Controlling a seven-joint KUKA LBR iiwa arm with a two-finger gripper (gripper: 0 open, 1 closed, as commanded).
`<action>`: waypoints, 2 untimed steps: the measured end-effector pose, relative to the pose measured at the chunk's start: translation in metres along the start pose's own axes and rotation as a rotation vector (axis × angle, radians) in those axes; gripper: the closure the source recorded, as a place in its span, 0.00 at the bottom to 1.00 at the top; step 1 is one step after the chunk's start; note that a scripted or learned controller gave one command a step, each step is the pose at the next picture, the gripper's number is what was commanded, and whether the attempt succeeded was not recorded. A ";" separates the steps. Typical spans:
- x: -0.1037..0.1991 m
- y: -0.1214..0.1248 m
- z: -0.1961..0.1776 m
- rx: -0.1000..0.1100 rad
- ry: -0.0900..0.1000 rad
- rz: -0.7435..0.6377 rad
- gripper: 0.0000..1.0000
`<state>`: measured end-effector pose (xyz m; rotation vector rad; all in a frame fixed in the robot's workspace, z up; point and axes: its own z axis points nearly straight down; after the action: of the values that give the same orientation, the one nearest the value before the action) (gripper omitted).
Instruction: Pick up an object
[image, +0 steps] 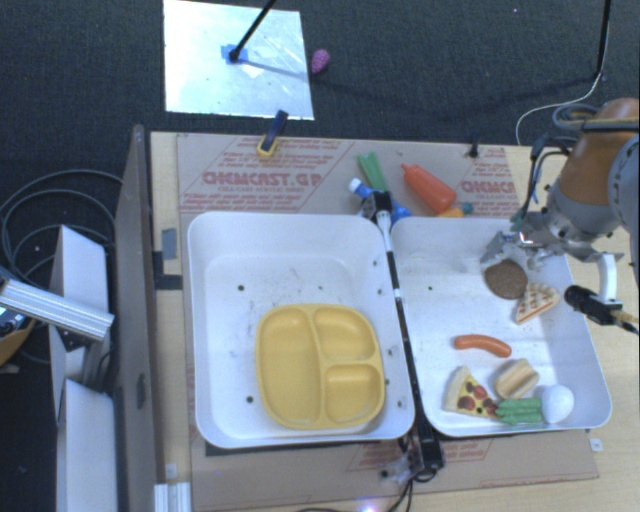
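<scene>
The pincer (520, 250) is seen at the far side of the right bin (435, 300), its fingers spread apart, nothing clamped. A brown patty (506, 281) lies directly beneath it. A sandwich wedge (535, 301) is just beside, nearer the camera. A sausage (482, 345) and pizza slice (467, 392) lie further forward.
</scene>
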<state>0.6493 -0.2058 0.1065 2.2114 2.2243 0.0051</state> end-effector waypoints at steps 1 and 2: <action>-0.001 -0.012 0.019 -0.003 -0.002 0.003 0.00; 0.001 -0.009 0.005 -0.011 0.000 -0.001 1.00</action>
<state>0.6401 -0.2049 0.1015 2.2048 2.2196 0.0170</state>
